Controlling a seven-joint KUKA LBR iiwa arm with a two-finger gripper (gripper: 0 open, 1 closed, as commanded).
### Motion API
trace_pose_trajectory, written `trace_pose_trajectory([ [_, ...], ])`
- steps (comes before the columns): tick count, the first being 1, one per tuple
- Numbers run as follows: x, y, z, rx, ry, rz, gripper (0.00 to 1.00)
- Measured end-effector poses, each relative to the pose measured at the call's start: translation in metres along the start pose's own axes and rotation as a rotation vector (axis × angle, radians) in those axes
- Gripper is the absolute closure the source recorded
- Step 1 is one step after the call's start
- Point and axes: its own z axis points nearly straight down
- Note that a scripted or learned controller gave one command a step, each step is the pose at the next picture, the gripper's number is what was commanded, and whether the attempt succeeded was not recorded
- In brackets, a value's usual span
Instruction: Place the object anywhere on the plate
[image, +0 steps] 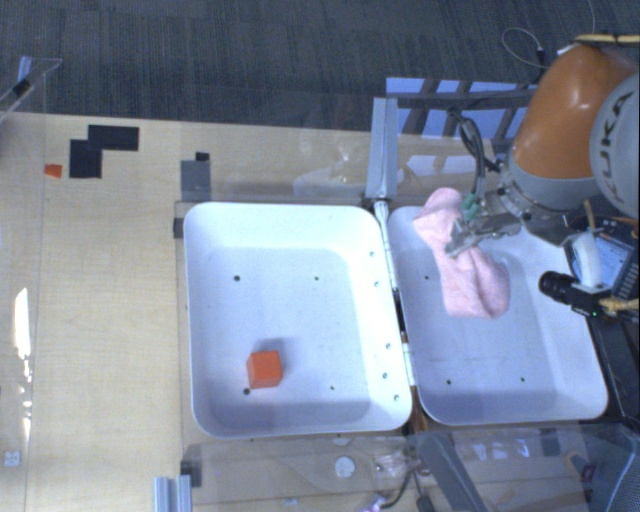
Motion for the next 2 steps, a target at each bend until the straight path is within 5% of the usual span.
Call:
trace_pose_trajectory([
  [1, 0.041, 0.039, -0.016, 0.0, 0.002, 0.029, 1.0],
  [2, 0.118, 0.021, 0.011, 0.005, 0.004, -0.017, 1.0],
])
